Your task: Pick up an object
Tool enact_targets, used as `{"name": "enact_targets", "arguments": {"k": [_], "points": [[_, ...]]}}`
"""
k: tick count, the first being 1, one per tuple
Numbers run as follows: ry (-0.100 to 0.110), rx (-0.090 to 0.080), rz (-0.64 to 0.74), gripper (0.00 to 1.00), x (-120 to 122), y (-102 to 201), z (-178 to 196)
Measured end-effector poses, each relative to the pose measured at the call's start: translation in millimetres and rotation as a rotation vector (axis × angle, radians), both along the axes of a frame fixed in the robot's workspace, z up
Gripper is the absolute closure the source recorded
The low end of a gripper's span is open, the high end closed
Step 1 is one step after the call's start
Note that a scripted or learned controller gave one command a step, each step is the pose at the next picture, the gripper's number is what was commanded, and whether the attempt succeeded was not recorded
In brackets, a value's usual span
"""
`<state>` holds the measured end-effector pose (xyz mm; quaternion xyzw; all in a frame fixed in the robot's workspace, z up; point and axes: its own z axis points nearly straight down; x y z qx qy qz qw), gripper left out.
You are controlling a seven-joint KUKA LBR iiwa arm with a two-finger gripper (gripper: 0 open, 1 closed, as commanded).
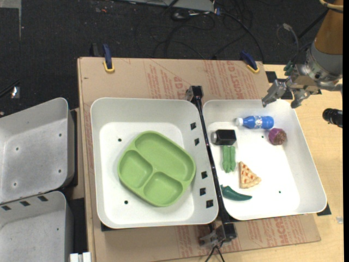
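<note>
Dark speckled floor (49, 26) with cables (185, 34) behind a cardboard-topped bench (163, 75).

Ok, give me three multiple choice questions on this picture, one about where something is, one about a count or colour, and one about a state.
1. Where does the green divided tray lie?
A. in the left bin
B. in the right bin
C. on the cardboard

2. How many compartments does the tray have?
A. two
B. three
C. five

3. Where is the tool relative to the blue bottle?
A. closed around it
B. pressing it flat
C. apart from it, over the right bin's far rim

Answers:
1 A, the tray rests in the left bin.
2 B, three hollows show.
3 C, the bottle lies on its side in the bin with a gap to the tool.
</note>
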<state>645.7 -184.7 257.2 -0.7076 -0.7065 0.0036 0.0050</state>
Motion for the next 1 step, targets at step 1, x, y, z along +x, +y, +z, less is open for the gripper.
{"name": "enact_targets", "arguments": {"k": [1], "points": [[-0.013,-0.003,0.003,0.00,2.4,0.8,8.1]]}}
